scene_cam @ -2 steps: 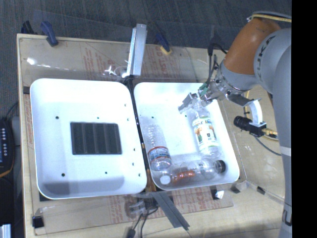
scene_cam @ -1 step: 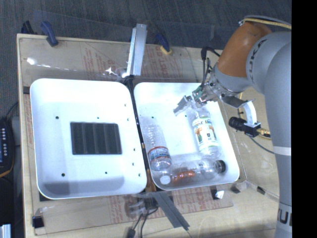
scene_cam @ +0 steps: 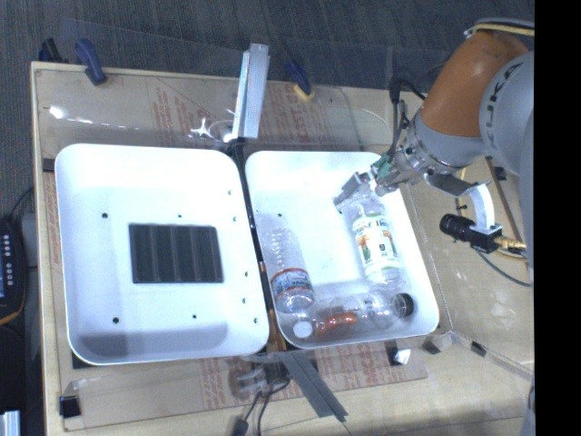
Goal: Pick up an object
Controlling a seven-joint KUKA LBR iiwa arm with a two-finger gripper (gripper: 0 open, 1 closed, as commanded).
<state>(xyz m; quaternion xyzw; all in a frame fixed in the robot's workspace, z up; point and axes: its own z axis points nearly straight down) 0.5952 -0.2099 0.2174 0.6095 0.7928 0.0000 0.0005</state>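
Tool (scene_cam: 363, 185) hung low at far side of right bin (scene_cam: 309, 175), just by cap of labelled bottle (scene_cam: 375, 243); prob. lined up for neck grab. Jaw state: couldn't tell. 2 more bottles (scene_cam: 289, 275) lay near-side.

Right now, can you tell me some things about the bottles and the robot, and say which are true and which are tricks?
1. The clear bottles all lie in the right bin. True.
2. A dark ribbed rectangle sits in the left bin. True.
3. The gripper is over the left bin. False: it is at the far right corner of the right bin, by the top of the bottle with the white label.
4. The bottle with the blue label stands upright. False: it lies on its side along the bin's left wall.
5. A bottle with something reddish inside lies along the bin's near wall. True.
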